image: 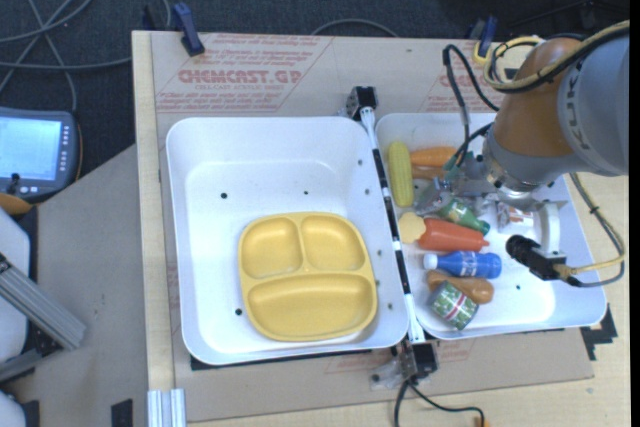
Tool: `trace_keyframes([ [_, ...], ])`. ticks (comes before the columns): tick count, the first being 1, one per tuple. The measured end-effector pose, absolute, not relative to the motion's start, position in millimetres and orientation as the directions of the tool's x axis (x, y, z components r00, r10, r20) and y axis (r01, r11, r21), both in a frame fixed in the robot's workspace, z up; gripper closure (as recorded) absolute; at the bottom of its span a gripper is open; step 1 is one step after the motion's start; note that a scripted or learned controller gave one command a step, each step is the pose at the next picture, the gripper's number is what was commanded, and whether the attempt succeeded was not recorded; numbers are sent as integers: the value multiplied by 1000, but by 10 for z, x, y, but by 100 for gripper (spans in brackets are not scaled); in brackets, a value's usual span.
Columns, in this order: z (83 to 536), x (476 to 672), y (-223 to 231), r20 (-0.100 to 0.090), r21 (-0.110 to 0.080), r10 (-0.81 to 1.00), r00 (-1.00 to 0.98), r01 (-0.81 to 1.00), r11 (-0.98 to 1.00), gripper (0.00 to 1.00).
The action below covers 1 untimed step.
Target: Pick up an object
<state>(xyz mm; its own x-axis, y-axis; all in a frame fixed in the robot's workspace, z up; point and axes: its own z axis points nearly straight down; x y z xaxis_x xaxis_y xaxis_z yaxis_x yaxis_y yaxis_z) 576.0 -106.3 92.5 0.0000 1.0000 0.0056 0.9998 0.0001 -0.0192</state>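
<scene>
The right bin (560,310) holds several toy foods. A yellow corn cob (399,171) lies along its left wall, with an orange carrot (433,156) beside it at the back. Toward the front come a red-orange pepper (455,235), a blue bottle (468,264), a brown piece (478,290) and a green can (452,306). My gripper (463,196) is low in the bin's middle, right over a small green item (464,213) and just above the pepper. The wrist hides what lies under it.
The left bin (200,165) carries a yellow divided plate (306,275) at its front centre. A black-edged divider (385,205) runs between the two bins. The grey arm (560,115) covers the right bin's back right part.
</scene>
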Motion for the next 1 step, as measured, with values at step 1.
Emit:
trace_keyframes([
  [1,1131,5821,-1091,-1,2,1000,2,1000,-2,100],
])
